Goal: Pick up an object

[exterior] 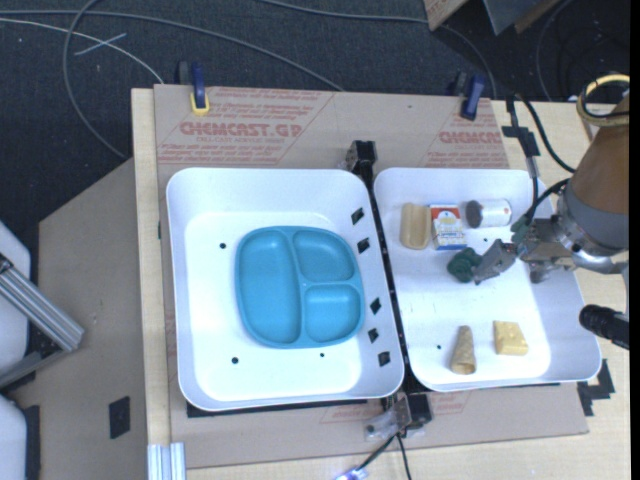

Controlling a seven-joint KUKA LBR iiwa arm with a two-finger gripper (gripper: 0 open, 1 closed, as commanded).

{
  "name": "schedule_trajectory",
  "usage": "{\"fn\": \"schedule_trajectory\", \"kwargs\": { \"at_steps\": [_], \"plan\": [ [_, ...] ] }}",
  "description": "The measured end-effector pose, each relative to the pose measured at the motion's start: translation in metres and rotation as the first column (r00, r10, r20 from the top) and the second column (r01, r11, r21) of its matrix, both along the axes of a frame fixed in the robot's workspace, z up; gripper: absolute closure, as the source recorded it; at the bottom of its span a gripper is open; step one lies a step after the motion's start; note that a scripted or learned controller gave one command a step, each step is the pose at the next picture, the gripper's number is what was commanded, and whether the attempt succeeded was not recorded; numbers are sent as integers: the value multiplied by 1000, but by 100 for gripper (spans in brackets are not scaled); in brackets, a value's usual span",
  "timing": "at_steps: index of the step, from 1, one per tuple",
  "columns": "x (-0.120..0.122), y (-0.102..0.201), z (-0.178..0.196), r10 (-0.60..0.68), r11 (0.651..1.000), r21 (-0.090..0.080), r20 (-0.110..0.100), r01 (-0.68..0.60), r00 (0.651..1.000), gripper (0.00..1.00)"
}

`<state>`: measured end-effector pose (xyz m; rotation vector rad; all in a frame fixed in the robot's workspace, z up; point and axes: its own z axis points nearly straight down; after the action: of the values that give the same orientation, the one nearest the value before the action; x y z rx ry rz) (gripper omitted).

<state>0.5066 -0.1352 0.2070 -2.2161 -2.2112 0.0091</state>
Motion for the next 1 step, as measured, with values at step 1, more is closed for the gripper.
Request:
{"fn": "schedule_trajectory", "kwargs": {
  "at_steps": [1],
  "plan": [
    [2,0,5,3,1000,-2,10,-3,1000,0]
  ]
}}
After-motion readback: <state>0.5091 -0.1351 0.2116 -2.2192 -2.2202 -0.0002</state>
